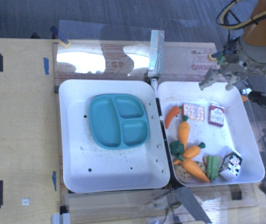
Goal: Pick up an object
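Over on the left we've got the biggest thing going: left bin (pixel 72 139), w/ a teal divided plate (pixel 119 121) lying flat mid-floor, its two small compartments toward the right bin. Nothing to grab there except the plate itself, so we read it as parked, not the target.

Right bin (pixel 250 139) next, and that's where the small stuff sits, bunched toward its near-left corner, prob. just how loose toys settle on a shallow floor.

Arm (pixel 263 17) comes in top right, orange band showing. Gripper (pixel 220 80) hangs over the far rim of the right bin, fingers spread apart, nothing between them. So no pick yet, we'd say approach stage.

Objs now, bigger to smaller. Upright-looking carrot (pixel 184 130), mid-bin: long axis runs near-far, green top toward the far side, tip toward us. Clear on both flanks, so we'd call it the easiest grab. Another carrot (pixel 194 169) lies diagonal at the near edge, touching its neighbours. Orange pepper (pixel 171 115) leans by the left wall. Two small boxes, a pink-white one (pixel 193 111) & a maroon one (pixel 216 115), sit nearest the gripper, well apart from the pile. Green veg (pixel 212 166) and a b/w carton (pixel 231 164) at the near right.
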Controlling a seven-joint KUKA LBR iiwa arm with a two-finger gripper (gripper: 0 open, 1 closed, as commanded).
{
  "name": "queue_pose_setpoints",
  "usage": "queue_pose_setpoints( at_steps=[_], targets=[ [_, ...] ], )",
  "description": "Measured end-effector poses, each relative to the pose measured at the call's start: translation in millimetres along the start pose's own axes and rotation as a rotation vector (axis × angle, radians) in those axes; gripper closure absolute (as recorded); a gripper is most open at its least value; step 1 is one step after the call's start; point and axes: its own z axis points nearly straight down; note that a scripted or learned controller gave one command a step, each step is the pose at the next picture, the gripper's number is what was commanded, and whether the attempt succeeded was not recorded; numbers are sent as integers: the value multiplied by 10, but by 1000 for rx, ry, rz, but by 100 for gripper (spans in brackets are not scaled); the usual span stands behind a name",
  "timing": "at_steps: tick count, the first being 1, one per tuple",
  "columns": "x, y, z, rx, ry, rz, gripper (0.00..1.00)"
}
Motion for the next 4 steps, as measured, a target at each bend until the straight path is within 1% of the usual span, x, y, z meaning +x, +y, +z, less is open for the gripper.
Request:
queue_pose_setpoints(
  at_steps=[1, 2, 3, 4],
  targets=[
    [-850, -230, 784, -3, 0, 13, 0],
    [-816, -202, 879, -16, -6, -10, 0],
    [-705, -119, 1424, -12, 13, -86, 0],
    [-756, -128, 1334, -11, 5, -83, 100]
  ],
)
